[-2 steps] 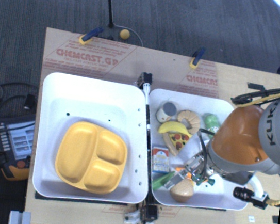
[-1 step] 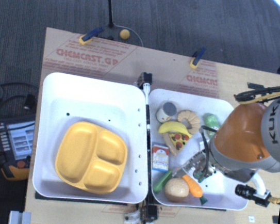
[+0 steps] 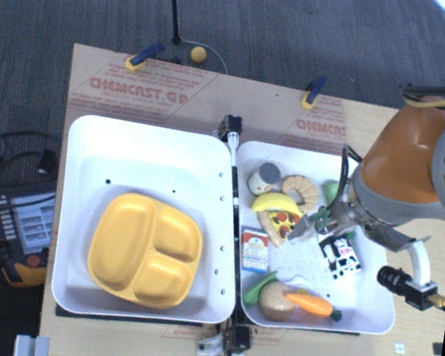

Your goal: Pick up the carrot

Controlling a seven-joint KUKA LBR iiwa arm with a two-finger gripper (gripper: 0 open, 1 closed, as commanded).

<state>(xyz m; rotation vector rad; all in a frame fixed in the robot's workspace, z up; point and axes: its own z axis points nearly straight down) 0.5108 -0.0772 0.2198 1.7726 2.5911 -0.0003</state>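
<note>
Pincer [image 3: 312, 225] hangs over the middle of the right bin [image 3: 380, 317], low above the toy food; from this slant I cannot tell whether it is spread or closed, and nothing is visibly held. Just at its 9 o'clock lie a banana [image 3: 272, 203] and a pizza slice [image 3: 282, 221], with a pale bagel [image 3: 301, 189] at 11 o'clock and a grey disc [image 3: 269, 172] beyond. A black-and-white toy [image 3: 341, 259] sits close at 4 o'clock.

Carrot [image 3: 310, 304], orange with a green tip, lies flat near the bin's lower wall at 6 o'clock from the pincer and apart from it, its long axis running roughly 9 to 3. It touches a brown potato [image 3: 274, 302] on its left, which could crowd a grasp from that end; the free right half looks the likelier place to close on.

Left bin [image 3: 85, 152], at 9 o'clock on the counter [image 3: 219, 90], holds 1 yellow divided plate [image 3: 146, 249], well apart from the work.

By my reading the approach is not yet done: the arm needs to shift toward 6 o'clock and descend.
</note>
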